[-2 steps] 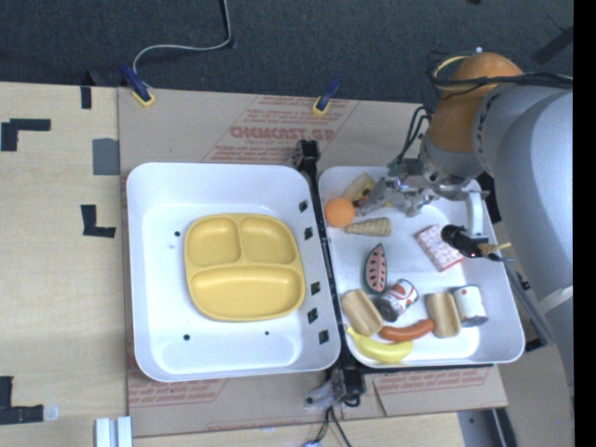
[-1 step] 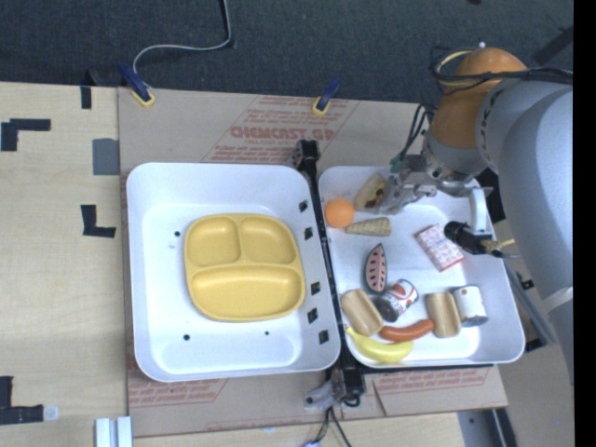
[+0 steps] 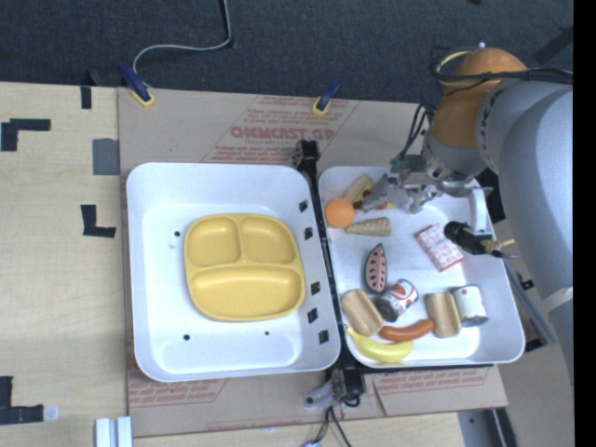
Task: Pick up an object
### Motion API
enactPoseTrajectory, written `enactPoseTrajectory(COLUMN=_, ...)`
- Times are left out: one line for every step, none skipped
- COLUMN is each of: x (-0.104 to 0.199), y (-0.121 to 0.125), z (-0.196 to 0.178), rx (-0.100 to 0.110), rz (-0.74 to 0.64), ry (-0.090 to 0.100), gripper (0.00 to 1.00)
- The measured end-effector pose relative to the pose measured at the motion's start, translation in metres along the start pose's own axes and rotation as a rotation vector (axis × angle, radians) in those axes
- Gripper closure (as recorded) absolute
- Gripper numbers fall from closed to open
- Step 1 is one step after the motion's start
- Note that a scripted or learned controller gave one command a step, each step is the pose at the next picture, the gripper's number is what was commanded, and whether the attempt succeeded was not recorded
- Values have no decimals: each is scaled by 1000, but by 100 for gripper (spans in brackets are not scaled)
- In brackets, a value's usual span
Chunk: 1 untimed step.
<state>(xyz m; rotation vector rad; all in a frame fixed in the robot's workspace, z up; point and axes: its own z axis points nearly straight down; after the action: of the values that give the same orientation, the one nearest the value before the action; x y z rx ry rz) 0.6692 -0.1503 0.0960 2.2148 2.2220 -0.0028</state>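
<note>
Red block letters on the brown cardboard sheet (image 3: 270, 138) under the bins read "CHEMCAST" with "GP" beside it; the smaller red line below is too blurred to read. Two shallow white plastic bins sit side by side on the bench (image 3: 56, 250). The left bin (image 3: 154, 250) holds one yellow three-compartment plastic plate (image 3: 244, 266).

The right bin (image 3: 494, 333) holds the toy food: one orange ball (image 3: 339, 213), one tan cone (image 3: 369, 227), one watermelon slice (image 3: 375, 268), one pink patterned card (image 3: 439, 247), one red-and-white round piece (image 3: 401, 295), two tan bread rolls (image 3: 361, 311) (image 3: 443, 314), one red sausage (image 3: 406, 331), one yellow banana (image 3: 378, 347), one small white cylinder (image 3: 470, 304), and an orange-yellow wedge (image 3: 358, 188) partly under the gripper.

The grey metal gripper (image 3: 391, 194) hangs over the far part of the right bin, just above the wedge and cone. Whether the fingers are spread or pressed together, I cannot tell. Two blue-and-yellow clamps (image 3: 138, 88) (image 3: 326, 99) hold the cardboard's far edge.
</note>
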Motion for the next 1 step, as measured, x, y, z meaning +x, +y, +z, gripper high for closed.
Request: enactPoseTrajectory(x=0, y=0, z=-10, rx=0, rz=-1, ry=0, gripper=100)
